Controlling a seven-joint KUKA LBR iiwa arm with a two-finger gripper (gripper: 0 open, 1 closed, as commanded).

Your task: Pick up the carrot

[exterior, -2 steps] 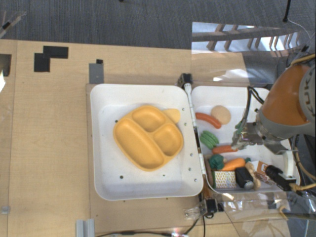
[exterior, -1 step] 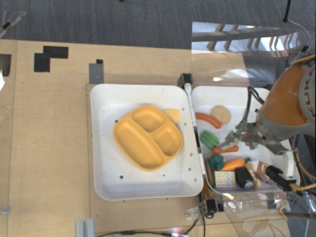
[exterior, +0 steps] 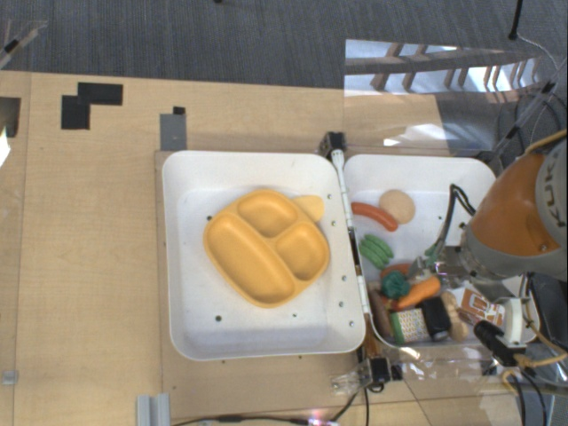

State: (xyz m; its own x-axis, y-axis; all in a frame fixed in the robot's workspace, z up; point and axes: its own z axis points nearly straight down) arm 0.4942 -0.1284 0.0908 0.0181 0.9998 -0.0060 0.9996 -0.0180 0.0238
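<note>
2 white bins sit side by side on the bench (exterior: 89, 264). The left bin (exterior: 191, 238) holds a yellow tray (exterior: 266, 247) w/ 3 compartments, turned at an angle, plus a pale yellow piece (exterior: 311, 206) just beside its upper right edge. The right bin (exterior: 426, 176) is crowded toward the front. The carrot (exterior: 420, 293) lies tilted near the middle of that pile, orange w/ a green top (exterior: 394, 284) at its left end, touching a black block (exterior: 436, 319) below it. Above it: a green veg (exterior: 376, 249), a red sausage (exterior: 374, 215) and a pale round bun (exterior: 397, 206) just beside the sausage. A green-and-white packet (exterior: 408, 325) sits left of the black block.

The arm (exterior: 524, 211) comes in from the right, orange band over the bin's right side. The gripper (exterior: 441, 269) hangs just above and right of the carrot, very near it; can't tell if the pincer is apart or together, and nothing clearly shows between it. Cables trail across the bench's front edge.
</note>
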